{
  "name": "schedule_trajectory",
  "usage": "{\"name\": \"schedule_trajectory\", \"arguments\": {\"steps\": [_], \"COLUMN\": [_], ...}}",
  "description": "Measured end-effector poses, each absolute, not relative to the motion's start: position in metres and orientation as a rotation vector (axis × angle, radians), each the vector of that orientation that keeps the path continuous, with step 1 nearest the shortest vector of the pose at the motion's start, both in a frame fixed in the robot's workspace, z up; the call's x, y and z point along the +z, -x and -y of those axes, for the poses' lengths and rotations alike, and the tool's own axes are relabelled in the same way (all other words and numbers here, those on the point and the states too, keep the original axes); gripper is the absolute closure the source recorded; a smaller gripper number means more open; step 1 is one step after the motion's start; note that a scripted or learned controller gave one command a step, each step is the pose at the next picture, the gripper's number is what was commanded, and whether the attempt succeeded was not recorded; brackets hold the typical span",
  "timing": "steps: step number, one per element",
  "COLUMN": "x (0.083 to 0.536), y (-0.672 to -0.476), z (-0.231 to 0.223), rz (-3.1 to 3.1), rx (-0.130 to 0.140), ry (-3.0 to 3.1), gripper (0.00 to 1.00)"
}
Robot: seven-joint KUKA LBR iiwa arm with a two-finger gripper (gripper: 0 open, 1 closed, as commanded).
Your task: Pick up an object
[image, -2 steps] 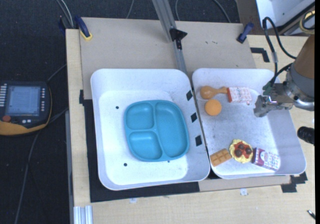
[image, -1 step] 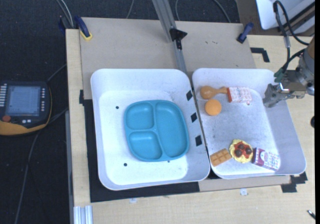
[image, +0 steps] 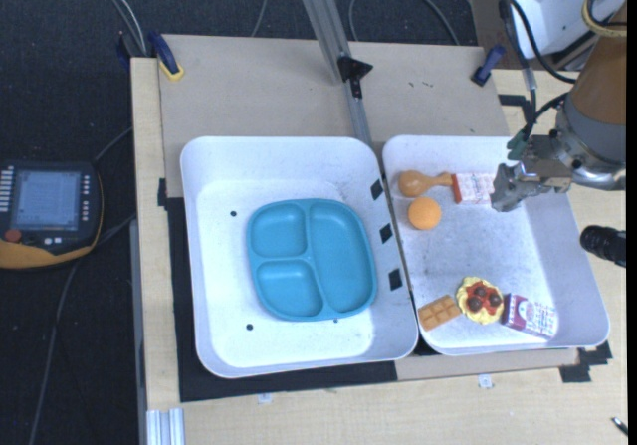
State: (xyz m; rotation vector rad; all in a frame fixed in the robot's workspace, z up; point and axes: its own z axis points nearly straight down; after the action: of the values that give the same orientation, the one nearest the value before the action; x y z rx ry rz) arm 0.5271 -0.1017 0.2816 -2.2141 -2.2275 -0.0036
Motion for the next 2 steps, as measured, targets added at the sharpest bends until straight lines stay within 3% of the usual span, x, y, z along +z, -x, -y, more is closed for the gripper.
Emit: {"name": "schedule_trajectory", "arguments": {"steps": [2], "x": [0.268], "y": [-0.559], "z": [-0.001], "rz": [2.228], "rx": [-0.003], "ry": [2.214], "gripper": [1.00]}}
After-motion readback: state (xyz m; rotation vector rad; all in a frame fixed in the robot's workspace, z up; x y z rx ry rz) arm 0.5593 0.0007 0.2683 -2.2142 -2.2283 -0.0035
